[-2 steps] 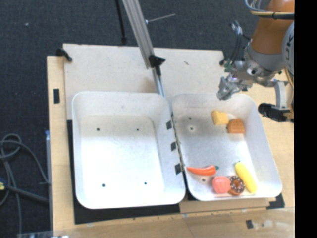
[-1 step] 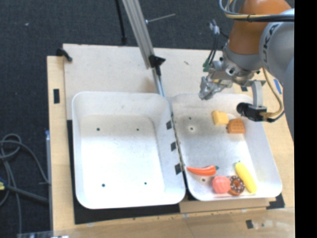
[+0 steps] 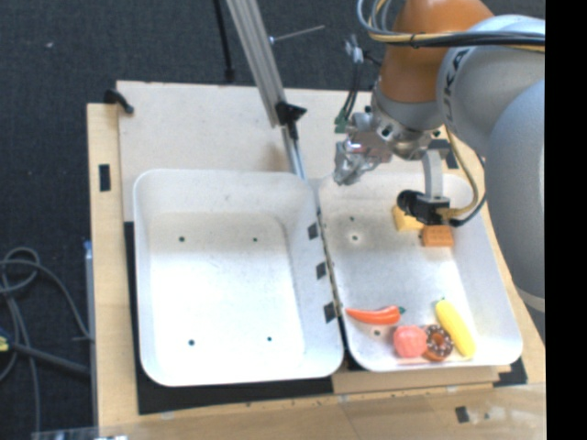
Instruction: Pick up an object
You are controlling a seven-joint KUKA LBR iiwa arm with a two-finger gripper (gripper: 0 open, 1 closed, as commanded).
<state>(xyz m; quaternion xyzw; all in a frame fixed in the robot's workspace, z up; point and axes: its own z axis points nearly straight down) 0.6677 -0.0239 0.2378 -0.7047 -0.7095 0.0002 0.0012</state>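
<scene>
End effector (image 3: 349, 169) above right bin's (image 3: 486, 273) far edge; chili (image 3: 373, 315) well apart.

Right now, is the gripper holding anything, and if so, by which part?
Nothing shows in its grasp. The gripper hangs above the right bin's far left corner, apart from the objects lying there.

A slanted aluminium bar (image 3: 261, 58) rises behind the wooden bench (image 3: 197, 122).
</scene>
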